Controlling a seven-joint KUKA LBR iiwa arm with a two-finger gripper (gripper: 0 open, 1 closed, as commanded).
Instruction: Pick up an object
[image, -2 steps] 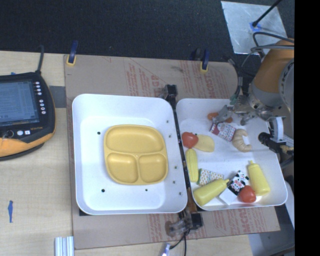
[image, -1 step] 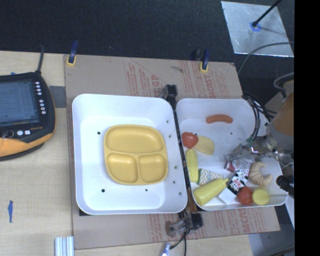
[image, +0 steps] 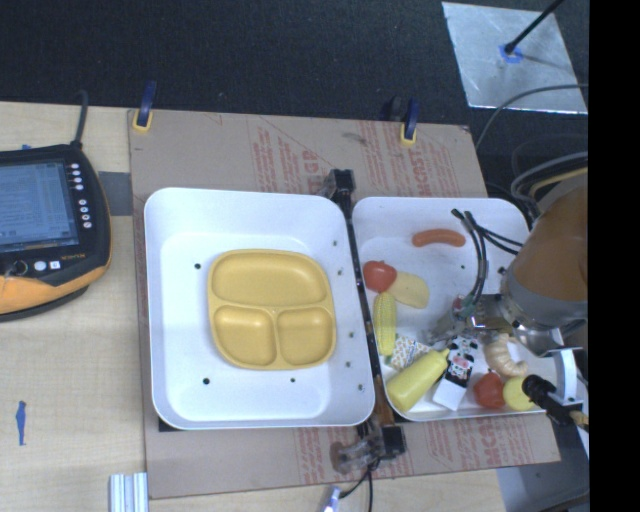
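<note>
The right bin (image: 500, 215) holds several toy foods. An orange sausage (image: 438, 238) lies at the back, with a red tomato (image: 379, 275) and a pale yellow slice (image: 411, 291) at the left. Below them lie a corn cob (image: 384, 322), a yellow bottle (image: 417, 378) and a small black-and-white carton (image: 458, 366). A beige pastry (image: 500, 353), a red piece (image: 488, 391) and a yellow lemon (image: 518, 394) sit at the front right. My gripper (image: 452, 327) is low in this bin, just above the carton and the bottle's top. The arm (image: 548, 270) covers the bin's right side.
The left bin (image: 170, 300) holds a yellow divided plate (image: 271, 307). A tablet-like pendant (image: 45, 215) lies on the bench at the far left. Cables (image: 480, 240) hang from the arm over the right bin's back. Clamps (image: 409, 118) sit on the board's far edge.
</note>
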